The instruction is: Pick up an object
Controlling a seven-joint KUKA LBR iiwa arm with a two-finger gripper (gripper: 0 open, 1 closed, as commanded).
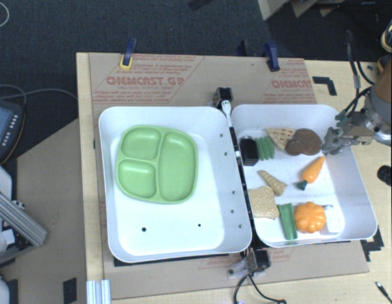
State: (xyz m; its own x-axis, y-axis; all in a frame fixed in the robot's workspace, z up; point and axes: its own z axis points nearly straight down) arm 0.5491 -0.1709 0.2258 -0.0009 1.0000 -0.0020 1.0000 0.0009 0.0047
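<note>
Gripper [335, 139] hovers at right bin's [357, 189] far right edge, finger state indeterminable; nearest target, the toy carrot [313, 170], lies just below-left, long axis diagonal, brown round piece [303, 142] immediately left.

Bright, even overhead light for you here.
Your white bins [113, 170] glare mildly (shadows stay soft and short), while the dark floor [88, 11] looks slightly grainy.

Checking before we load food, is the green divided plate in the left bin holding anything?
Empty. The green divided plate lies flat in the left bin, and all three compartments show bare green.
</note>
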